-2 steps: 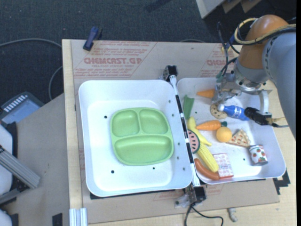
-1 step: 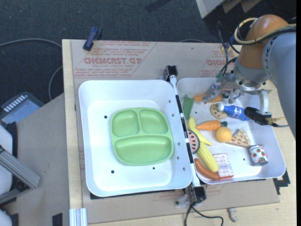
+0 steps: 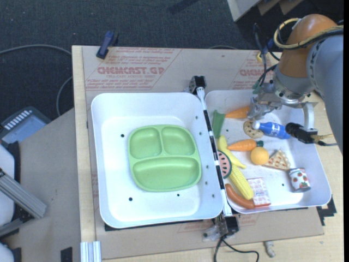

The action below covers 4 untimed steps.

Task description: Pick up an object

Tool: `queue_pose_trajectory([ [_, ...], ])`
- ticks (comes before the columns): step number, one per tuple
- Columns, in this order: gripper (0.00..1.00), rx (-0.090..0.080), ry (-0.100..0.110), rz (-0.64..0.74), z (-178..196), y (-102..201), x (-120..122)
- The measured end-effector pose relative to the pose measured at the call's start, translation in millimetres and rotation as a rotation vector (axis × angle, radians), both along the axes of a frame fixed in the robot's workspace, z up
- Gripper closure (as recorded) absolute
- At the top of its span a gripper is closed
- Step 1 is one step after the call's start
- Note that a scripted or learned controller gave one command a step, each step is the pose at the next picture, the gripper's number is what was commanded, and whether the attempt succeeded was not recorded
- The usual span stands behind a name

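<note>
Grey arm (image 3: 327, 59) with glossy orange band (image 3: 305, 34), yellow-black cable looped beside it, metallic silver wrist (image 3: 272, 97) below.

Floor (image 3: 54, 15): dark grey carpet, a thin cable (image 3: 32, 49) across it.
Surface (image 3: 158, 70): pale wood board with red lettering.
Light: even, soft shadows.

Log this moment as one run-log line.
arm: over right bin | hand: low by blue bottle and cookie | grasp: unconfirmed | green plate: left bin

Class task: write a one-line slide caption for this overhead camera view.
Arm's pincer lowered over toy food in the right bin; green divided plate sits in the left bin.
</note>
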State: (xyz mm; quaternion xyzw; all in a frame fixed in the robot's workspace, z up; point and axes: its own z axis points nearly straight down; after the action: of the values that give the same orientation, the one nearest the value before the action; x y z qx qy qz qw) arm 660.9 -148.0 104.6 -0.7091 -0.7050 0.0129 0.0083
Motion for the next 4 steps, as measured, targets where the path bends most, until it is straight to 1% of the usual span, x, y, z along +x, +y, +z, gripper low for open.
queue_pose_trajectory([
  [1,0.0,0.0,-0.002,0.0,0.4,0.3,0.5],
  [2,0.0,0.004,-0.034,0.006,-17.7,21.4,-27.4],
  [3,0.0,0.002,-0.016,0.001,-19.2,43.1,3.0],
  [4,0.0,0.004,-0.032,0.004,-18.1,-9.2,6.0],
])
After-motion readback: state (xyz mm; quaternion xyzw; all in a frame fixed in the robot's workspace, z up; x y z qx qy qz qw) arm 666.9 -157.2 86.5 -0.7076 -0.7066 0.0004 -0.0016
